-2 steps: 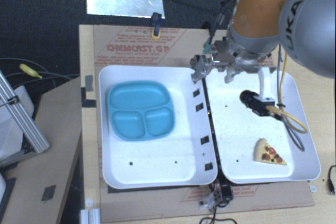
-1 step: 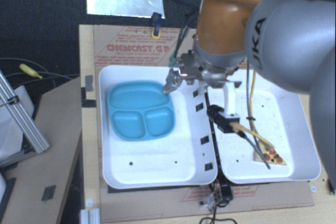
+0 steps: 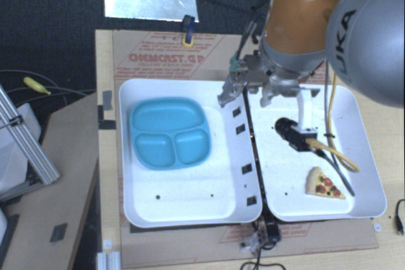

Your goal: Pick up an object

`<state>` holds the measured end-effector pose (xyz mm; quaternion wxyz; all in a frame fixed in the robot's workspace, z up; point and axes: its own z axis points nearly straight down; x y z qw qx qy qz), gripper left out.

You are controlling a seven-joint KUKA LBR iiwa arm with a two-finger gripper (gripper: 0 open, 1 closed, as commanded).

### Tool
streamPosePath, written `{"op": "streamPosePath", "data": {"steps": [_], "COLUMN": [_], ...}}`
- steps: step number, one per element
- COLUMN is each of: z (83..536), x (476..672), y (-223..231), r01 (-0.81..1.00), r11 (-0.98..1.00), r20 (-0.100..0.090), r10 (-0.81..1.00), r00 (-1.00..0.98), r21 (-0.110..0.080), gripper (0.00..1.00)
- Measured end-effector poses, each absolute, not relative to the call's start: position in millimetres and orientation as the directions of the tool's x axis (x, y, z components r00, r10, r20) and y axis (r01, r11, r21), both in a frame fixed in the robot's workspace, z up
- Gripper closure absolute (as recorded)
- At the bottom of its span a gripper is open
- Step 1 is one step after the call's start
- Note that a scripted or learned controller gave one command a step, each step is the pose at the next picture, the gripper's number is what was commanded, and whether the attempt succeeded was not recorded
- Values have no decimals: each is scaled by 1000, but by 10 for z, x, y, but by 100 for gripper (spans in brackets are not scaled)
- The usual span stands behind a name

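Blue divided plate (image 3: 169, 140) sits in the left bin (image 3: 190, 205), and it looks untouched to us. Moving right, the gripper (image 3: 248, 88) hangs over the back end of the wall where the two bins meet. Honestly, we can't tell if it's wide or narrow from this angle, and we see nothing in it. Further right, a toy pizza slice (image 3: 324, 184) lies toward the front of the right bin (image 3: 278, 199), well apart from the gripper. So we'd say nothing's picked yet: reaching, closing and lifting are all left.
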<state>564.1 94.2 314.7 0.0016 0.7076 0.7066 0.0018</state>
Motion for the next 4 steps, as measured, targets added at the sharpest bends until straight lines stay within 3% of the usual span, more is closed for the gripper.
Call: {"op": "streamPosePath", "data": {"steps": [1, 2, 3, 4], "z": [3458, 2235, 3269, 3539], "x": [5286, 5769, 5754, 4900], "y": [1431, 922, 1478, 2238], "r01": [1000, 1000, 1000, 1000], "r11": [9, -5, 9, 14], "r20": [4, -4, 5, 6], "r10": [1000, 1000, 1000, 1000], "r00": [-9, 5, -9, -14], "r21": [4, -8, 12, 2], "gripper": [0, 0, 0, 0]}}
